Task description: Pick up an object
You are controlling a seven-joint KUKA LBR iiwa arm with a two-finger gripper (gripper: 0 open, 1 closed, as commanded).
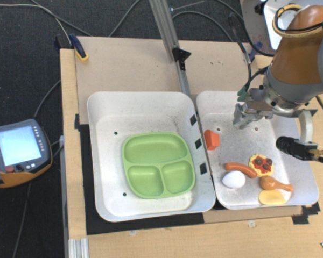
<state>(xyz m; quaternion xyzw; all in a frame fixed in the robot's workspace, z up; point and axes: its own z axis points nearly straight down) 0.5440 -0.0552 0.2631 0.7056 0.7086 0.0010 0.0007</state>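
My gripper (242, 118) hangs over the back part of the right bin (312, 183), with nothing visibly between its fingers. An orange block (211, 139) lies by the bin's left wall, below and left of the gripper. Toward the front lie an orange sausage (240, 169), a white egg (233, 180), a small pizza slice (261, 164), a brown chicken drumstick (275, 185) and a pale yellow piece (273, 198).
The left bin (105, 144) holds a green three-compartment plate (159, 163). A metal pole (169, 36) slants up from between the bins. A teach pendant (16, 152) lies on the floor at the left.
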